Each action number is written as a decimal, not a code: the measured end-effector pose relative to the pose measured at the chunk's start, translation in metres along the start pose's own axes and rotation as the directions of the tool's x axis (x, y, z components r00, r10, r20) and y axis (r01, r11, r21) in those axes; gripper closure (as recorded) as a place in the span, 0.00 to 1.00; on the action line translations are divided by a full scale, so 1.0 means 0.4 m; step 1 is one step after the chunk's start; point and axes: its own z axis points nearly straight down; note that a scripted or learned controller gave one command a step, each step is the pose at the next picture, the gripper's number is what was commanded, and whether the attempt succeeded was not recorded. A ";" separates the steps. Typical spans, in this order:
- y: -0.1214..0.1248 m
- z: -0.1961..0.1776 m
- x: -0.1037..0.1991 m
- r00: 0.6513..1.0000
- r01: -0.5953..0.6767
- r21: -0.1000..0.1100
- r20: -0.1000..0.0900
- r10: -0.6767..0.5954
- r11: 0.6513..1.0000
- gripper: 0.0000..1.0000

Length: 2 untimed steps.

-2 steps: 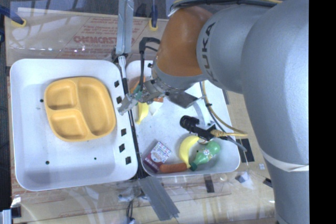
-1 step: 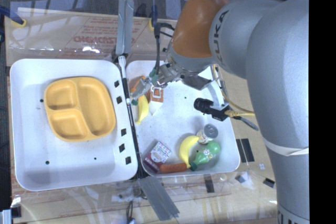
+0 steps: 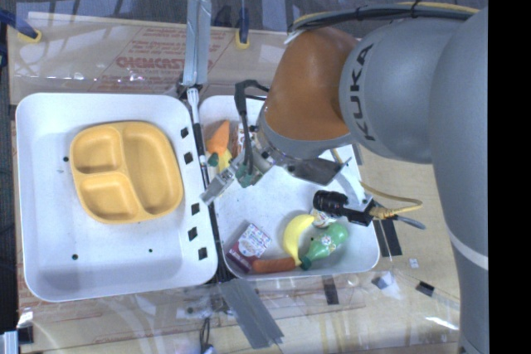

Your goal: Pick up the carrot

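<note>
Carrot (image 3: 219, 137) in right bin (image 3: 365, 261)

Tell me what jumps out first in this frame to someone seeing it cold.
The big grey arm with its orange band fills the right side, its gripper low over the right bin's left edge beside the carrot. In the left bin sits a yellow divided plate.

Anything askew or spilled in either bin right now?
Nothing stands out. The yellow divided plate lies flat in the left bin. In the right bin, the carrot sits against the left wall beside the gripper; the other items are piled loosely, with no spill.
</note>
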 end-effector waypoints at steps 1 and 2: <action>0.049 -0.005 -0.257 0.981 0.194 -0.002 0.004 -0.194 0.981 0.00; 0.226 0.027 -0.088 0.947 0.321 -0.003 0.005 -0.321 0.947 0.00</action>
